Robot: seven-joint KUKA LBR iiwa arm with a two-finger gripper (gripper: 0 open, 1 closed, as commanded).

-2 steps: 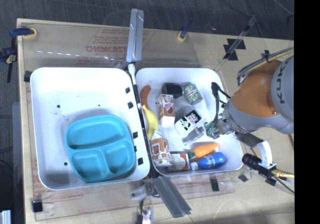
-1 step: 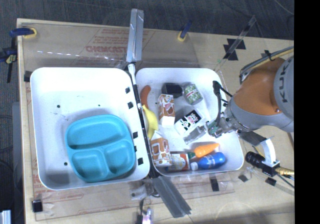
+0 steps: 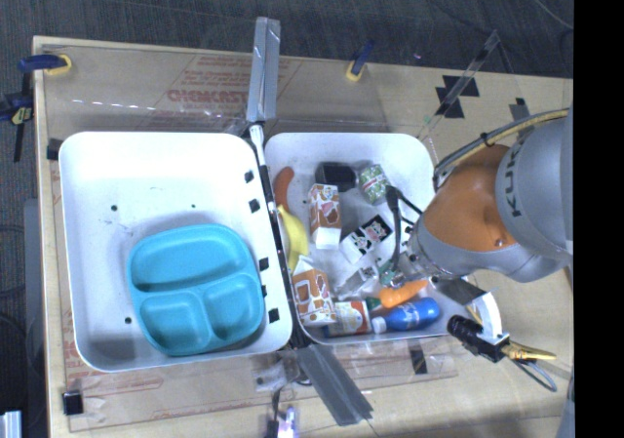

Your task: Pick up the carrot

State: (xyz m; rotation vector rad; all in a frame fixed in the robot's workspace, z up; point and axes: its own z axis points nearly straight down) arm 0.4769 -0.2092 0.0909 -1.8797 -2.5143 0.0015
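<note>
The table (image 3: 117, 65) carries two white bins side by side. The left bin (image 3: 97, 182) holds a blue sectioned tray (image 3: 195, 290); the right bin (image 3: 292, 148) is crowded with small groceries. The grey arm (image 3: 541, 202) with its orange band reaches in from the right and hangs over the right bin's near right corner.

The pincer (image 3: 392, 270) sits low among the clutter, just left of the orange band, but whether it is released or clenched cannot be told, since the wrist hides it.

The carrot (image 3: 402, 294) lies near the front right of the right bin, just beside the pincer and touching or nearly touching a blue bottle (image 3: 414, 314) right in front of it. A brown patterned carton (image 3: 312, 298) stands to its left, and a banana (image 3: 292, 236) lies further left against the bin wall.

The carrot's long axis runs roughly left to right, tilted slightly, with the right end a little further back; which end is the tip is too small to tell.

The likely trouble is crowding: the pincer could close on the bottle or a neighbouring packet instead, or nudge the carrot so it rolls and slips free.
</note>
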